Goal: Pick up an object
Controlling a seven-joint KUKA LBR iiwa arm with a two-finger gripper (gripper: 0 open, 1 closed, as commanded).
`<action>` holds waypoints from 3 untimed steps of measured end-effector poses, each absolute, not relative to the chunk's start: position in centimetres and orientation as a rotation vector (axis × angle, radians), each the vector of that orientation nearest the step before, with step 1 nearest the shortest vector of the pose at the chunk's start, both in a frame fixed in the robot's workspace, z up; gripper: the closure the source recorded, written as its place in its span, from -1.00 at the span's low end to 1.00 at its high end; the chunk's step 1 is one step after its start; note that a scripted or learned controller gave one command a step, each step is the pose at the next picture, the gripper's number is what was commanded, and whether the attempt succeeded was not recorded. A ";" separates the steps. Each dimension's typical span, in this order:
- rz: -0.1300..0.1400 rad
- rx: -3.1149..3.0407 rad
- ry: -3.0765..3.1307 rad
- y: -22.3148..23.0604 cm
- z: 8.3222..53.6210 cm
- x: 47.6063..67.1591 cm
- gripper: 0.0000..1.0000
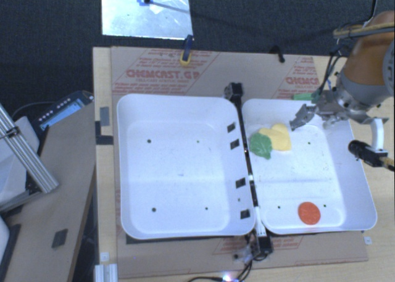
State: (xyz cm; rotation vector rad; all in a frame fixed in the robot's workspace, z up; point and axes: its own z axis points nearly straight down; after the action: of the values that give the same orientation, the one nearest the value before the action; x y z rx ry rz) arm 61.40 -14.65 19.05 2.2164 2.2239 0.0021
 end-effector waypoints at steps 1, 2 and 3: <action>0.005 2.212 2.226 -14.6 20.2 61.5 1.00; 0.011 2.206 2.218 -16.1 32.1 62.7 1.00; -0.002 2.215 2.234 -10.0 25.9 60.0 1.00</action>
State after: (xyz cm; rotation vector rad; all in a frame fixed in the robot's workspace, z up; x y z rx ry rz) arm 59.99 -9.97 25.88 2.2154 2.2344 -0.0017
